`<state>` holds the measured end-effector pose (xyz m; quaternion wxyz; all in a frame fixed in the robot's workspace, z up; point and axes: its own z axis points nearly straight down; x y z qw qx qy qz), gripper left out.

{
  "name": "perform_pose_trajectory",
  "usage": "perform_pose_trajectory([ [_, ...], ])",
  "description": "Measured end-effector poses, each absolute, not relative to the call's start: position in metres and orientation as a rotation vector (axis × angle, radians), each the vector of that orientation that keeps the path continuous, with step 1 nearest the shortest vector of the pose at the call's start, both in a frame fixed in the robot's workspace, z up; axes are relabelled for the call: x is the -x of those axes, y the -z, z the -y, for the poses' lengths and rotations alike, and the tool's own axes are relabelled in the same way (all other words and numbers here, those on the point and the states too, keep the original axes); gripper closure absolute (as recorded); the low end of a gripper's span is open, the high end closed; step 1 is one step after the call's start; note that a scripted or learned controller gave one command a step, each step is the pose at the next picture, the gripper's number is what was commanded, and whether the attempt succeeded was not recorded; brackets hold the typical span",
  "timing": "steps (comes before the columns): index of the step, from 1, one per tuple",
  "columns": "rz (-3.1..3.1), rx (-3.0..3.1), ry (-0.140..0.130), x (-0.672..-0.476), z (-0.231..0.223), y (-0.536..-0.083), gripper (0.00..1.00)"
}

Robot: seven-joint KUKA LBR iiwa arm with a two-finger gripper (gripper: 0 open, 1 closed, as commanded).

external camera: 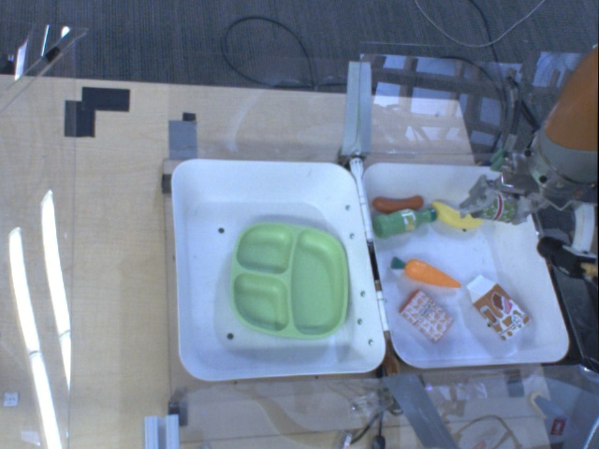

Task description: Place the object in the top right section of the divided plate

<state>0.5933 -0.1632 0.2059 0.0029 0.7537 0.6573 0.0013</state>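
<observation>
Gripper [479, 201] (finger state unclear) hovers just beside the banana [457, 216] in the right bin [552, 344].

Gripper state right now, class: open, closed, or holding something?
Gripper: over the right bin beside the banana; open or closed cannot be told.

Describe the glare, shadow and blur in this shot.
Camera view: white streaks of glare cross the wooden bench at left; the green divided plate is evenly lit, its shadow faint on the left bin; the gripper over the banana is soft, its fingers hard to resolve.
</observation>
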Motion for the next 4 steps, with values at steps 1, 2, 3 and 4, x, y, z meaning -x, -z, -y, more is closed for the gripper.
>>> perform_pose_trajectory([
  [1,-2.114,-2.318,-0.005,-0.566,0.115,-0.209,1.0],
  [2,-2.348,-2.081,-0.007,-0.571,0.025,-0.195,1.0],
  [3,-2.521,-1.87,-0.005,-0.533,-0.048,-0.184,1.0],
  [4,-2.521,-1.871,-0.005,-0.533,-0.047,-0.184,0.0],
])
